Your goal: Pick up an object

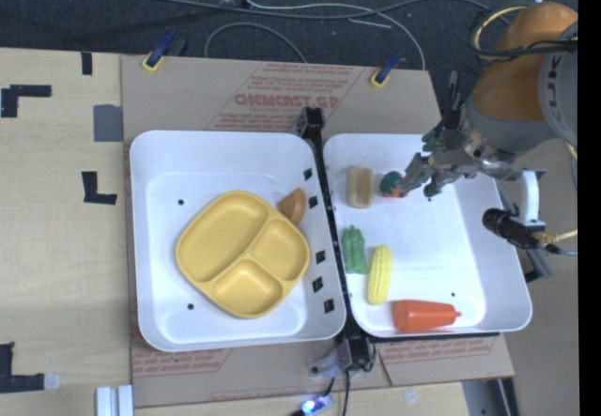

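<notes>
Claw [418, 181] hovering in right bin [488, 245], open/shut unclear; small green-red toy [392, 184] just left, prob. its target.

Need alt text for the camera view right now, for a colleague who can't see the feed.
The arm's tool is down in the right bin, at a small green-and-red item beside a tan bread piece. Nearer the front lie a green vegetable, corn and a carrot. The left bin holds a yellow divided plate.
</notes>
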### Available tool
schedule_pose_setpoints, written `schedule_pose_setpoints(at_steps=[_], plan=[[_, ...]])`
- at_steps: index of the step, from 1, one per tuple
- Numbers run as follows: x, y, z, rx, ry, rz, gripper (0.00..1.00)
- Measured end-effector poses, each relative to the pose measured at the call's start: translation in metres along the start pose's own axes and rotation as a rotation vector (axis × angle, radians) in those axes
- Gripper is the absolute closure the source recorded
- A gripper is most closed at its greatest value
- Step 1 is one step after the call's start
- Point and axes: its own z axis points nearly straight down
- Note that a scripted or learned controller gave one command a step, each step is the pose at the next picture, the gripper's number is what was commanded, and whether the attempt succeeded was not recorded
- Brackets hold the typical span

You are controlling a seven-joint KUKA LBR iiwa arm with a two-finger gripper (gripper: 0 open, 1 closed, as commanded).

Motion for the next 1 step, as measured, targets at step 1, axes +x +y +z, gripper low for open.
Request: schedule_pose_setpoints(at_steps=[1], plan=[[0.0502,-0.0015,-0.0086,-0.001,0.001,-0.002,1.0]])
